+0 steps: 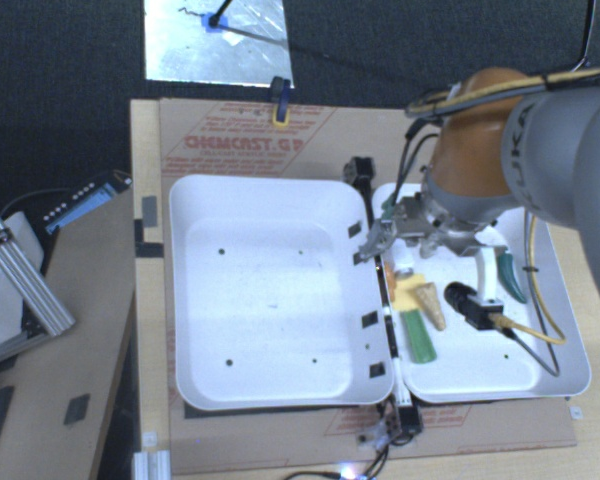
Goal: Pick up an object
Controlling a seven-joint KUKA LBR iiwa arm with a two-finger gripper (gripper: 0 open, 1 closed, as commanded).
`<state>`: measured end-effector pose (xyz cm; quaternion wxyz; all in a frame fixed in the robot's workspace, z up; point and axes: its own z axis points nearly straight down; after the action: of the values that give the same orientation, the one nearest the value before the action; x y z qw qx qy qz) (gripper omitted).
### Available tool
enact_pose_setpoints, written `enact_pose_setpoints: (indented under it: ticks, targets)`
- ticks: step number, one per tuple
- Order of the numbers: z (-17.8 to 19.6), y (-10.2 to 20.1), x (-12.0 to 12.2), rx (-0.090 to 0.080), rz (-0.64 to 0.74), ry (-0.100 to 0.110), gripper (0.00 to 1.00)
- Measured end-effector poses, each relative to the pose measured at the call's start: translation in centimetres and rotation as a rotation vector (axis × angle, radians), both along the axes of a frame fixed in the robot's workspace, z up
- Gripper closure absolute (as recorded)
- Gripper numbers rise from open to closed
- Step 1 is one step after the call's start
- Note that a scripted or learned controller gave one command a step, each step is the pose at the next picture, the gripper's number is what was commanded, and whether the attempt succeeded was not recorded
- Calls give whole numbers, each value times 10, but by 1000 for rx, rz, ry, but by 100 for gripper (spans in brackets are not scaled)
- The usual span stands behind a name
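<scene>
Inside the right bin (555, 368) lie a green stick (418, 335), a tan cone (432, 305) and a teal tool (509, 273); the gripper's (395, 236) grip is unclear. Cardboard (245, 138) reads "CHEMCAST GP".

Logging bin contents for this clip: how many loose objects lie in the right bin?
4 visible: a green stick, a yellow wedge, a tan cone touching it, and a teal-handled tool near the far wall. The arm covers the bin's upper part, so more may be hidden.
</scene>
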<state>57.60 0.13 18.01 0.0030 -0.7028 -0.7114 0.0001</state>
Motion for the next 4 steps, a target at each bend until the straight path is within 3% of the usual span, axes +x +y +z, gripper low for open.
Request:
enact_pose_setpoints:
  ticks: [1,2,3,4]
  targets:
    - [15,-6,1,-3,-9,-7,100]
    - [119,50,32,-1,-2,-20,100]
    - [223,60,46,-2,-6,-20,100]
    - [363,44,63,-4,-7,-23,100]
